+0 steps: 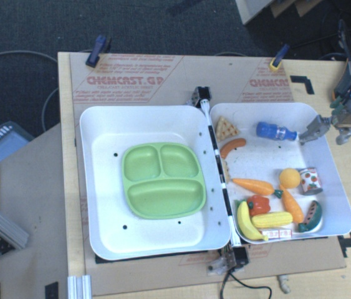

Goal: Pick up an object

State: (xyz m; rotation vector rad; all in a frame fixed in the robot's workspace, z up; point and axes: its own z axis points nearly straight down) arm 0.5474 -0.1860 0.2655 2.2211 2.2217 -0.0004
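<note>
The right bin (334, 167) holds several toy foods. A blue bottle (275, 131) lies near its back wall. Further in are a waffle slice (227, 128), a sausage (232, 145), two carrots (253, 184) (292, 205), an orange ball (289, 178) and a small printed carton (310, 180). At the front lie a red pepper (259, 203), a banana (245, 222), a corn cob (272, 218) and a watermelon slice (312, 217). My gripper (329, 131) hangs over the bin's back right corner, just right of the bottle. It is open with nothing between its fingers.
The left bin (100, 142) carries a green divided plate (163, 180) in its middle. A black-clipped ridge (216, 167) separates the two bins. Blue and yellow clamps (96, 50) (279, 56) pin the cardboard sheet at the bench's back edge.
</note>
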